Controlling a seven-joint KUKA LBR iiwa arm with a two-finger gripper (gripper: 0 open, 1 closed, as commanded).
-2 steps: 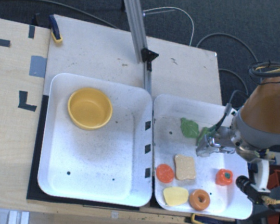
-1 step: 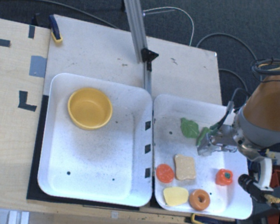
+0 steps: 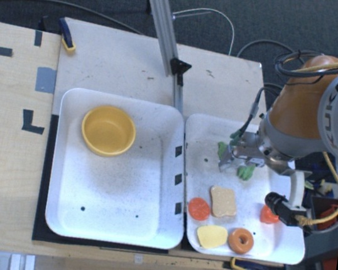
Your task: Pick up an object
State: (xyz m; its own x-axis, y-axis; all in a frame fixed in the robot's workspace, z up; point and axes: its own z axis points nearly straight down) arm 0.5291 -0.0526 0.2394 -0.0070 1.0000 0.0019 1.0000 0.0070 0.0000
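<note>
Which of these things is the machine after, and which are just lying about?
Job in hand:
gripper
green toy beneath it
right bin

Lying about:
yellow bowl
bread slice
tomato slice
doughnut
yellow piece
red piece
left bin

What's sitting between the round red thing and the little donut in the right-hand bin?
In the camera view, a pale yellow piece lies between the red round piece and the donut, low in the right bin.
</note>
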